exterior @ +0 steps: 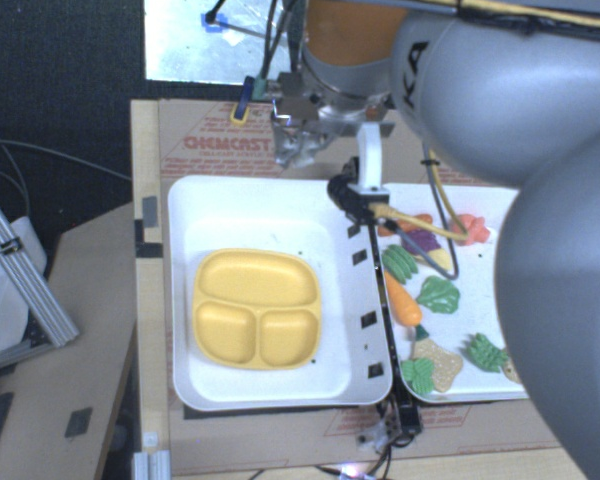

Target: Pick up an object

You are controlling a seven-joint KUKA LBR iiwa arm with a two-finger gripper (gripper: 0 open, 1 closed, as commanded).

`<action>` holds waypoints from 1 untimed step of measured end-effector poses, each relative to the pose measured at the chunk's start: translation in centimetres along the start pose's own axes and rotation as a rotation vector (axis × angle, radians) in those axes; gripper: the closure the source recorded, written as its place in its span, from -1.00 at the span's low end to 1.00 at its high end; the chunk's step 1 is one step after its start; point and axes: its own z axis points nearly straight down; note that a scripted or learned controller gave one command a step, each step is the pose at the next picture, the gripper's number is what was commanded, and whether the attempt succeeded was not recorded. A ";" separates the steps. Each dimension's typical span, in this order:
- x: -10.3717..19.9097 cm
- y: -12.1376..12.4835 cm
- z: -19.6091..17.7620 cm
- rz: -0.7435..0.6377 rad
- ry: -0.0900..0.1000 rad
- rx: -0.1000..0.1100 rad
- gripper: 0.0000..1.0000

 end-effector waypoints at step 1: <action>3.0 -6.9 -6.9 0.000 -0.002 0.010 1.00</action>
